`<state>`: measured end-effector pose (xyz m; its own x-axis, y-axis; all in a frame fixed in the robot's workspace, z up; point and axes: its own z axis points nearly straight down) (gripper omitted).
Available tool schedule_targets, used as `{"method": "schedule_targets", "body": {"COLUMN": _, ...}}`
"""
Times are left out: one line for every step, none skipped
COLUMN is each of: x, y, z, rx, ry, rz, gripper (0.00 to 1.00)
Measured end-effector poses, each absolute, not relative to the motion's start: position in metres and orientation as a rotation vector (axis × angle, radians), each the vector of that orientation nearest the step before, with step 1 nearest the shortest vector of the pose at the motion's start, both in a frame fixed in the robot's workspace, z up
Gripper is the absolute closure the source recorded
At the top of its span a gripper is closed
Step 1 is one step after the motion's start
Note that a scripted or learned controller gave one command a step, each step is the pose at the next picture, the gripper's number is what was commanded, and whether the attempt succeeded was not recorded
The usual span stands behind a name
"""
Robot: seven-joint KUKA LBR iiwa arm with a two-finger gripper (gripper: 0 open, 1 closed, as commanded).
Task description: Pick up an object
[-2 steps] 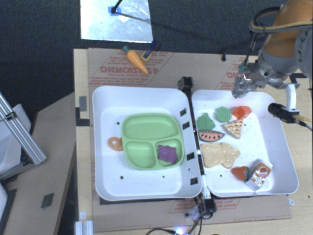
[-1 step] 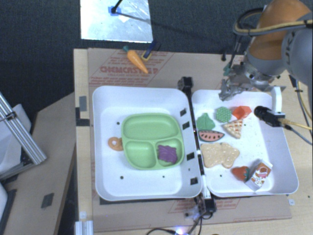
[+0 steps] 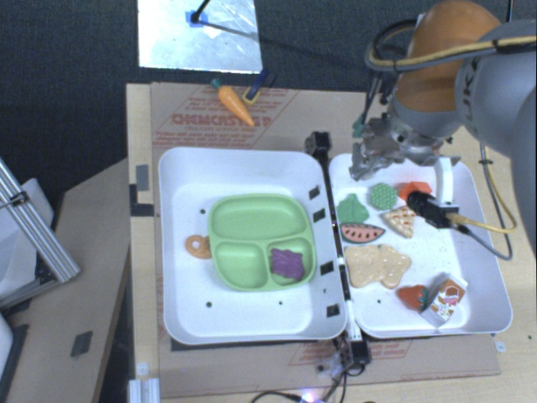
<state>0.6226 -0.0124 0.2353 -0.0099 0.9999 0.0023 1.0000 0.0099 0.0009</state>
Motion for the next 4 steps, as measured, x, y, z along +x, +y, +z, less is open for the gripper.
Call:
{"method": "schedule_targets", "body": {"x": 0.596, "y": 0.041, "z": 0.239, "rx": -2.209, "ry": -2.231, "rz": -0.002, "gripper": 1.0}}
{"method": "schedule_targets", "body": {"x": 0.561, "y": 0.094, "z": 0.229, "rx": -2.208, "ry": -2.23, "rz": 0.001, "gripper": 1.0}}
{"method": "schedule_targets", "body": {"x": 0.545, "y": 0.109, "z": 0.214, "rx": -2.213, "ry": -2.228, "rz": 0.001, "gripper": 1.0}}
{"method": "schedule_targets", "body": {"x": 0.548, "y": 0.118, "z": 0.219, "rx": -2.214, "ry": -2.23, "rz": -0.002, "gripper": 1.0}}
